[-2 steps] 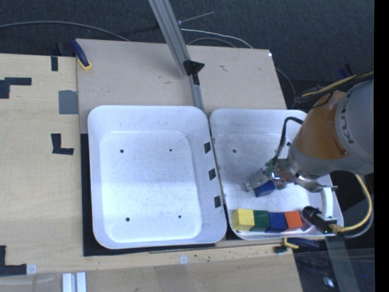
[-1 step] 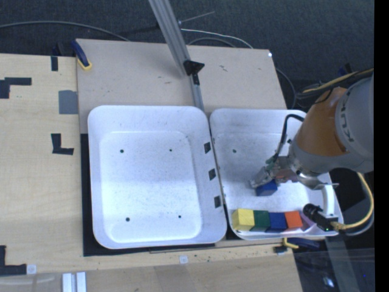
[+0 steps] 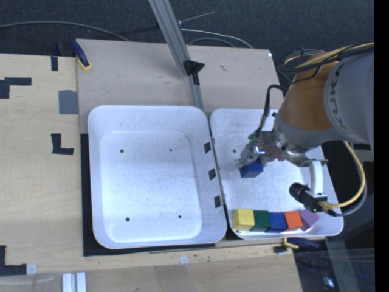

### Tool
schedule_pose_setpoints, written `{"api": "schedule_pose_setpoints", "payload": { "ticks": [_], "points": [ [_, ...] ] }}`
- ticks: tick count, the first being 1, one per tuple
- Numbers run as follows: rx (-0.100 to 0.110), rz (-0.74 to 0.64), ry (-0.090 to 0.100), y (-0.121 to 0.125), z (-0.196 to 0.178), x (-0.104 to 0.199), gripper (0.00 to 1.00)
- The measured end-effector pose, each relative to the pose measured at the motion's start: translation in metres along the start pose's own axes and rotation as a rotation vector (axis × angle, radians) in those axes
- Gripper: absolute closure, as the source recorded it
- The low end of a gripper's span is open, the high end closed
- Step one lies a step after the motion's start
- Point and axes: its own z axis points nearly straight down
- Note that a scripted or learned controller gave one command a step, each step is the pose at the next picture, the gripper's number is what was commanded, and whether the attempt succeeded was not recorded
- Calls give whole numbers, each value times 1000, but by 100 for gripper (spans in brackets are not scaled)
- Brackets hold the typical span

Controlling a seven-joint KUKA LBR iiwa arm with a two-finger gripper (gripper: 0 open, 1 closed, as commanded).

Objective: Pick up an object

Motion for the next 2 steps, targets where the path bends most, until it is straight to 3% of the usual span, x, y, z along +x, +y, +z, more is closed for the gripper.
{"api": "schedule_pose_setpoints", "payload": {
  "ticks": [1, 2],
  "points": [
    [8, 4, -1, 19, 5, 29, 100],
    [7, 1, 0, 63, 5, 93, 100]
  ]
}}
